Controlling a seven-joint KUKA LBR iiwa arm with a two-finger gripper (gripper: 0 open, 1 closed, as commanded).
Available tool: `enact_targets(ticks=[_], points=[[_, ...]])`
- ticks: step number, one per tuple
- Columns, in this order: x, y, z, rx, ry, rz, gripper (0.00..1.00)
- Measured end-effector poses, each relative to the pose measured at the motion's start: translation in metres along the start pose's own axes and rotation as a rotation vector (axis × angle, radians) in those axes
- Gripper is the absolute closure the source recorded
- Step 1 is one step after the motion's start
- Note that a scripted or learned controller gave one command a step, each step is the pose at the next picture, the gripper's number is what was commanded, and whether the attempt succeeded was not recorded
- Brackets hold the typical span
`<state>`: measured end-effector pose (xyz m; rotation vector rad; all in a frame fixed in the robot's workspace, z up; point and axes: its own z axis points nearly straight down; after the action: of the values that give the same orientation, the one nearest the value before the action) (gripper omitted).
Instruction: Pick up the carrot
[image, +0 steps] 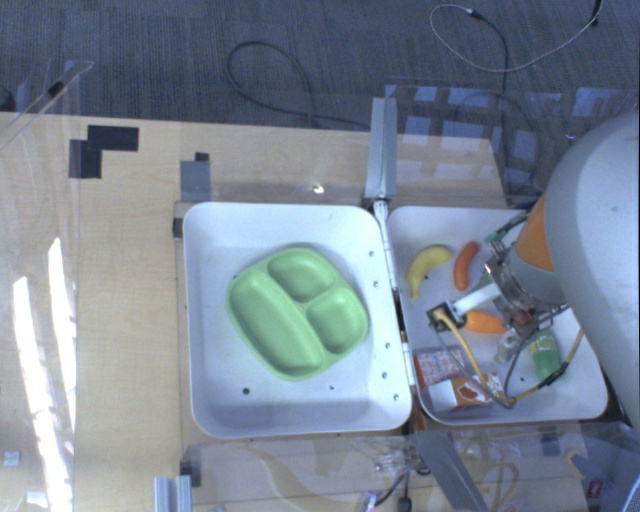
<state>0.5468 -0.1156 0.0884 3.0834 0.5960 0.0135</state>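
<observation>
Hovering over the right bin (582, 395), the hand (517, 326) is just beside the carrot (484, 322) | hand state: cannot tell whether spread or pressed together | carrot lies mid-bin, below a banana (428, 265) and a red-orange piece (466, 265) | green divided plate (298, 312) sits in the left bin (215, 250)

Two white bins sit side by side on the pale wooden surface (120, 300). The left bin (210, 400) holds a green three-part plate (297, 312) near its middle. In the right bin (420, 225), a banana (427, 265) lies by the far left corner, with a reddish oblong piece (466, 265) just beside it. A printed carton (437, 367) lies near left and a green bottle (545, 355) toward the right. Black tape marks (100, 148) sit far left. A cable (229, 68) loops on the carpet (150, 60).
</observation>
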Motion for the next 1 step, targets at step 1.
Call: enact_targets(ticks=[1], points=[[0.0033,-0.0001,-0.0119,-0.004,0.005,-0.013,1.00]])
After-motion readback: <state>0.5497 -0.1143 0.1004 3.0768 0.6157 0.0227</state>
